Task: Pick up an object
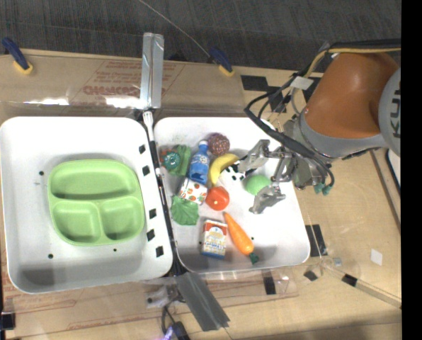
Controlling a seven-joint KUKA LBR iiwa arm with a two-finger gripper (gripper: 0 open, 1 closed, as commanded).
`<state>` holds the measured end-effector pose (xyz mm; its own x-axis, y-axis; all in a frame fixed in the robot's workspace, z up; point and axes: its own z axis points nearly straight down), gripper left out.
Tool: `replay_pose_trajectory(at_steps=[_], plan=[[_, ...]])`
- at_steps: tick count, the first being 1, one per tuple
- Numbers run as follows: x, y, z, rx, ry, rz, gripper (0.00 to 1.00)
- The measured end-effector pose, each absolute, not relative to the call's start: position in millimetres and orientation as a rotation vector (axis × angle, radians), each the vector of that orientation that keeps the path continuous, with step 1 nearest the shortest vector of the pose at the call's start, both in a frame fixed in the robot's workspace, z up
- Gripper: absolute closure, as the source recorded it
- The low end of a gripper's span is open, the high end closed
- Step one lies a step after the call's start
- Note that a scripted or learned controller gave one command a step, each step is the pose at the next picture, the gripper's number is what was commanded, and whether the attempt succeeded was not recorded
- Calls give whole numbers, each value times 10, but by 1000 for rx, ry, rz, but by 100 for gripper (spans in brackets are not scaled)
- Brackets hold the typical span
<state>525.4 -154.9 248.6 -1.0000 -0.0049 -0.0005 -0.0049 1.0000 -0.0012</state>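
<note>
Nearest, along the front wall of the right white plastic bin (290,227): small printed drink carton (213,238) lying flat, with a tapered orange toy carrot (238,234) just beside it, slanting toward the front corner. Scattered loosely, probably tipped in as a grab pile rather than arranged.

A little further in: crumpled green leafy toy (185,211) against the dividing wall, round red toy tomato (217,198) next to it, and a small white box with colourful print (191,190) between the two.

Level with these, out on the barer right half of the bin floor: two-finger gripper (259,181), open, spread either side of a small round green ball (254,184). Lies between the fingers (269,198), with the lower one close against it and the upper one seemingly standing off; no firm grasp to be read yet. Likely chosen because it sits apart from the clutter, leaving room for a finger on each side. Judged as the closing step of the pick, with the lift not yet begun; a round ball could easily squirt out sideways under an uneven pinch.

Beyond: curved yellow toy banana (224,166), upright-printed blue bottle (200,163), teal-green lump (174,160) and dark red ball (219,144), crowded together near the back.

Off to the left, in the left white bin (13,211): pale green three-compartment tray (94,200), well apart from the action, probably there as a drop spot.
</note>
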Motion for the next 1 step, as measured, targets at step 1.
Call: replay_pose_trajectory(at_steps=[1], plan=[[5694, -1139, 1381, -62, 3149, 5, 0]])
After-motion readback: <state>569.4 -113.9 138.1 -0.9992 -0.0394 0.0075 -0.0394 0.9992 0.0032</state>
